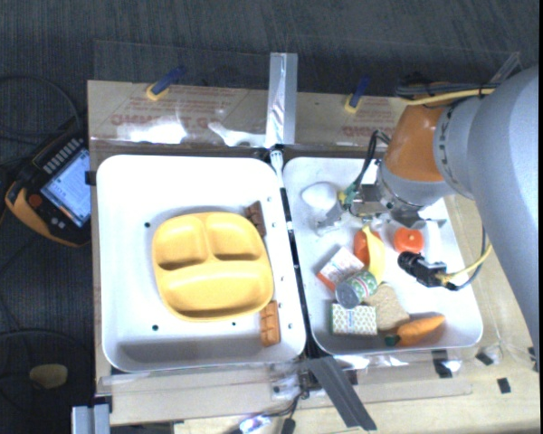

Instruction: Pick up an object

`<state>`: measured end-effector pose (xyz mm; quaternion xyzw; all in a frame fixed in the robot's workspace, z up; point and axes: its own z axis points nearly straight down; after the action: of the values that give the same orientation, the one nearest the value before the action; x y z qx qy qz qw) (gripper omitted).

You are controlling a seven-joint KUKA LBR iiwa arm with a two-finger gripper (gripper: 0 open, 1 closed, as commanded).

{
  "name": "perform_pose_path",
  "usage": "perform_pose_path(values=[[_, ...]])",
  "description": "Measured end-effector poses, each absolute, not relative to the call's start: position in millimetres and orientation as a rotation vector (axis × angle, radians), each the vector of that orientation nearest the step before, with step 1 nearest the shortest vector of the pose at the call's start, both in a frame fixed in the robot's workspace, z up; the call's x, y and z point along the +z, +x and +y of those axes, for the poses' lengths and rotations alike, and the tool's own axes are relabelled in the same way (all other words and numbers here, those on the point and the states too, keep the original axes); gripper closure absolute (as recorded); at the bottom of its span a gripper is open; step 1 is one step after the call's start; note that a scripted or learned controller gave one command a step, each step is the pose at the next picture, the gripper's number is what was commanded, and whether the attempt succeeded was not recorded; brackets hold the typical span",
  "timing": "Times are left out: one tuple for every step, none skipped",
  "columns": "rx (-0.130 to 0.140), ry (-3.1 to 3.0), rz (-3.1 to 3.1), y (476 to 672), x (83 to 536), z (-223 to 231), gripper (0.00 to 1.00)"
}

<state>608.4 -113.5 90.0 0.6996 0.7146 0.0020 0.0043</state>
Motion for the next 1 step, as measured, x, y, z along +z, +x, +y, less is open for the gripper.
perform_pose_path(values=[[0.009,2.192,2.238,608.9,99.9,-113.3,1.0]])
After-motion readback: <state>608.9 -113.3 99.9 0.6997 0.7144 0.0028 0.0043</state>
